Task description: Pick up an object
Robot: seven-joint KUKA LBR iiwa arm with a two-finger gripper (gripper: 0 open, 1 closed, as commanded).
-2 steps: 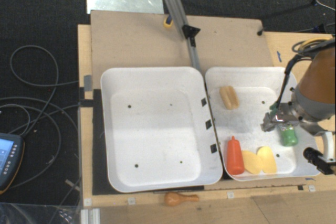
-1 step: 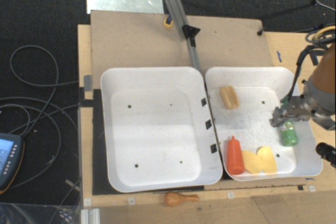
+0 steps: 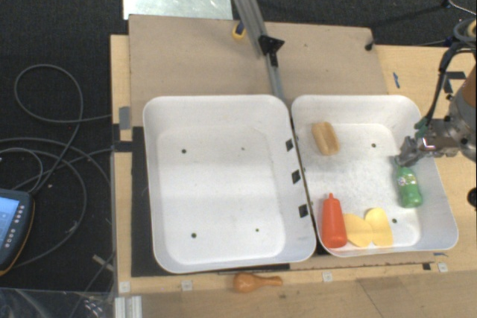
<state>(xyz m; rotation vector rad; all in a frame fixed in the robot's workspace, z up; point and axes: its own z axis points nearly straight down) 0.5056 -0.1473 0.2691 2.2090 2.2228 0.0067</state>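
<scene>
Green bottle lying in the right bin, close to its right wall, cap end toward the far side. Hand just above that cap end, reaching in from the right over the bin's rim; impossible to tell whether spread or closed, or whether touching the bottle. Nothing seen between the fingers. Red ketchup bottle lying along the bin's left wall near the front, nozzle pointing far. Two yellow chip-like slices just beside it to the right, overlapping each other. Tan bread roll alone toward the far left part of the same bin, well apart from the rest. Left bin set edge to edge with the right one. Small brown pear-shaped piece lying on the worktop before the bins.
</scene>
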